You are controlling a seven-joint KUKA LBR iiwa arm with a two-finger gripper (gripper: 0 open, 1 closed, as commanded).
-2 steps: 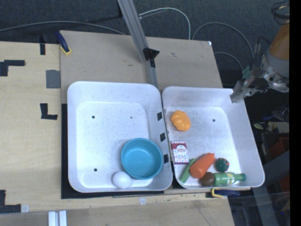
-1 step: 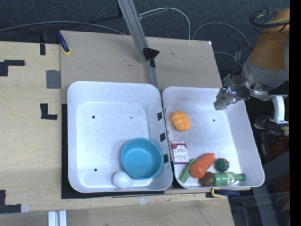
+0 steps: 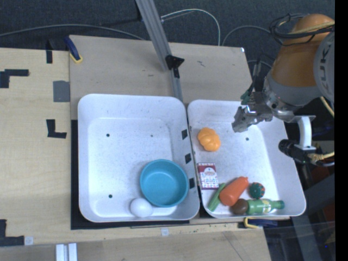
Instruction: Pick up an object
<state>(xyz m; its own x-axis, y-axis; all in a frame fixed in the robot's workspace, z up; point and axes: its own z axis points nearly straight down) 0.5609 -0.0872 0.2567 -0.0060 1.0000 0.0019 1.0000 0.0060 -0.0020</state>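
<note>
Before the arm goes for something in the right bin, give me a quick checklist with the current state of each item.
1. Gripper over the right bin: ok, it sits above the bin's upper right area.
2. Gripper holding something: cannot tell, and nothing shows beneath it.
3. Nearest target free-standing: ok, the orange lumpy toy lies alone, apart from the walls.
4. Small red box graspable: cannot tell, it lies flat near the left wall.
5. Lower cluster separated: not ok, the carrot, green bottle and small ball crowd together.
</note>
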